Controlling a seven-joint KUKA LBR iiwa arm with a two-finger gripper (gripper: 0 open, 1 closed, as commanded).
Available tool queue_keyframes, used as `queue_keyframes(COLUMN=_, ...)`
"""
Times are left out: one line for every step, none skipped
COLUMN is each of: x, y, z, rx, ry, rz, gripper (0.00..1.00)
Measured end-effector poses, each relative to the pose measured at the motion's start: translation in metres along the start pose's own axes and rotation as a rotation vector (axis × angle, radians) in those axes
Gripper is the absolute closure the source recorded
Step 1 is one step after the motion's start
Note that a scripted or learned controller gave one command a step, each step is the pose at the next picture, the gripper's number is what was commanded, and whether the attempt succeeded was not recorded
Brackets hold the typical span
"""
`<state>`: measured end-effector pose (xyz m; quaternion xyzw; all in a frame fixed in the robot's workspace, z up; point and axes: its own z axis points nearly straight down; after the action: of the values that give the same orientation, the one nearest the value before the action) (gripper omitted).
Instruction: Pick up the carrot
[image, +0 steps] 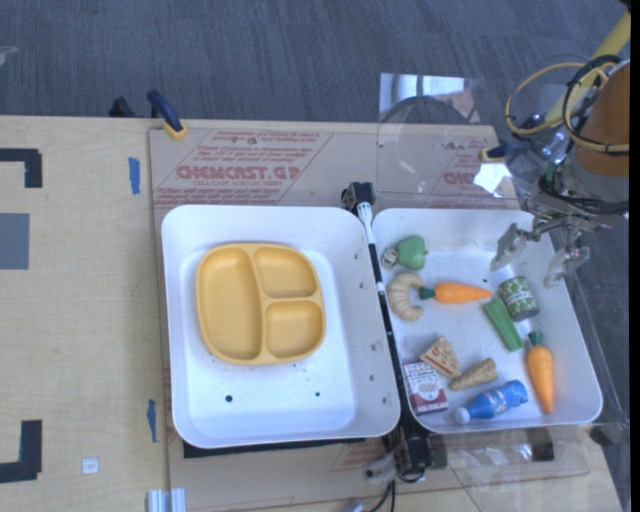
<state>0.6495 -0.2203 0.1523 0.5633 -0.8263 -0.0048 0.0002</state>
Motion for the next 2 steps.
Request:
queue_keyframes(x=-0.047, y=0.021, z=0.049, rx=0.022, ry=-0.007, rz=-0.040, gripper=0.00)
queue_keyframes(x=-0.061, y=0.088, z=0.063, rx=0.017, ry=-0.002, rz=0.006, gripper=0.00)
